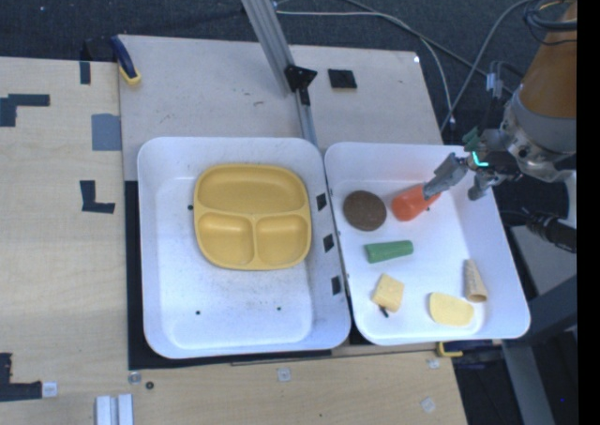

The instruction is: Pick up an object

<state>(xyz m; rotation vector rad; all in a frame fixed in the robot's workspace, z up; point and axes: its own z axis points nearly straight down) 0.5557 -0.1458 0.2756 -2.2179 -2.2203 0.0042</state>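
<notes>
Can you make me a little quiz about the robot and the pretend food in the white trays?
1. True or false: the yellow divided plate lies in the left bin.
2. Which item is closest to the end effector? A) green piece B) orange-red piece C) brown round piece
3. How many food items lie in the right bin?

Key
1. True.
2. B. The end effector tip is right at the orange-red piece; whether it grips it cannot be told.
3. Six: brown round, orange-red, green, a yellow wedge, a pale yellow slice and a tan cone-like piece.
</notes>
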